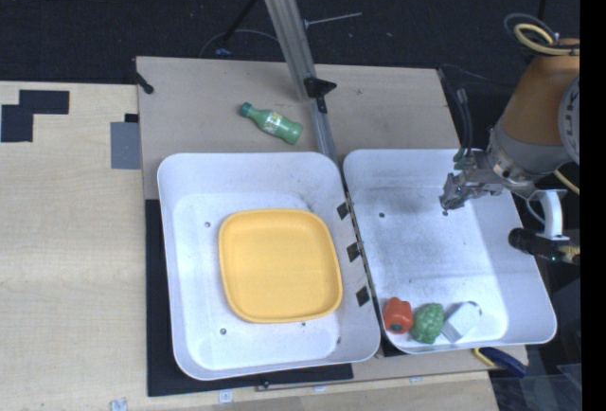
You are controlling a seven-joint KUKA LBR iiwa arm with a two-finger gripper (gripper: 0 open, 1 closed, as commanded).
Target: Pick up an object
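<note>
Object to pick: not fixed by the task, so any item will do. Going L to R: a green bottle (272, 122) lies on its side on the desk (398, 106), just beyond the far rim of the left bin (180, 201), outside both bins. Inside the left bin a yellow plate (280, 264) sits flat, roughly centred; wide and thin, prob. a poor grasp target. In the right bin (525, 305), three small things cluster at the near edge: a red pepper (398, 313), touching or nearly touching a green lumpy item (427, 323) (looks like a veg toy, can't say which), then a white/grey block (459, 321) just beside it.

The claw (449, 201) hangs over the far-middle part of the right bin, well apart from that cluster, w/ bare bin floor under it. Nothing seen between its tips; whether they are spread or closed I cannot tell at this res.

To do the step well, IMO: travel toward the near edge, pick the outermost piece (red pepper) so neighbours don't jam the tips, centre over it, descend straight, close only once the tips straddle it. Risk: bin wall is close there, and crowding may nudge things aside.
</note>
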